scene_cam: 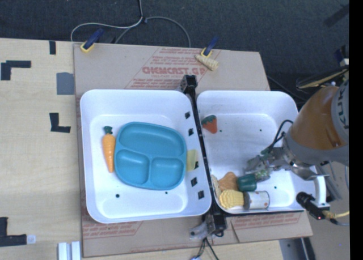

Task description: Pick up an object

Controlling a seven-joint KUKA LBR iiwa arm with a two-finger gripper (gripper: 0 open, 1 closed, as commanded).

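Note:
My gripper (258, 168) hangs low in the right bin (244, 106), just above a dark green cylinder (247, 183). A white can (256, 199) lies in front of that, with a yellow corn cob (231, 199) and a tan bread-like piece (227, 181) to its left. A small red strawberry (210, 123) sits near the bin's far left wall. The left bin (136, 97) holds a blue divided plate (150, 155) and an orange carrot (108, 148) beside its left side. The fingers are too small and dark to read.
A black divider clip line (195, 140) runs between the two bins. A yellowish piece (191, 160) lies at the plate's right edge. The bins stand on cardboard (164, 66) with clamps at the back. The arm's orange band (320, 120) fills the right side.

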